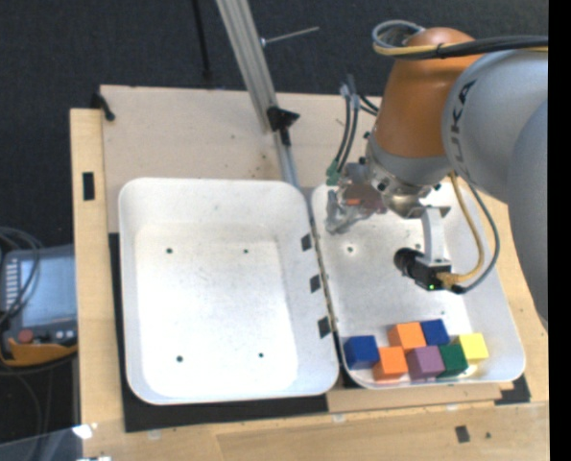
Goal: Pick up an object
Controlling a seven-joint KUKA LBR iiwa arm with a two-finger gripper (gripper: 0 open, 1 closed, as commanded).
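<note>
Grey KUKA arm [496,113] w/ orange band [419,94] in from right, over top of right bin [496,301]. Gripper [341,214] hanging at right bin's upper-left corner, close to the rim shared w/ left bin [131,257]; too small and blurred to tell how it stands, and nothing discernible held. Small black unit w/ green light [421,269] plus cable loop [477,248] hanging off wrist, over mid-right of right bin. Blocks all clustered at right bin's bottom edge, well apart from gripper: blue block [361,350] leftmost, a little apart from the rest; orange block [392,361] next to it, near front rim; second orange block [409,334] behind that; dark blue block [435,331] just beside it; purple block [425,361] and green block [453,357] in front row, touching or nearly so; yellow block [473,346] rightmost, near right rim. Plenty of bare white floor between gripper and cluster, esp. centre-left of right bin. Tight at the front rim: blocks packed, little gap between most. Left bin floor bare white w/ a few dark dots. Slanted aluminium rail [251,65] running from top down to the junction of both bins, just left of gripper. Wooden bench [170,123] edge visible round bins; pendant-type device w/ screen [35,301] off bench at far left.
</note>
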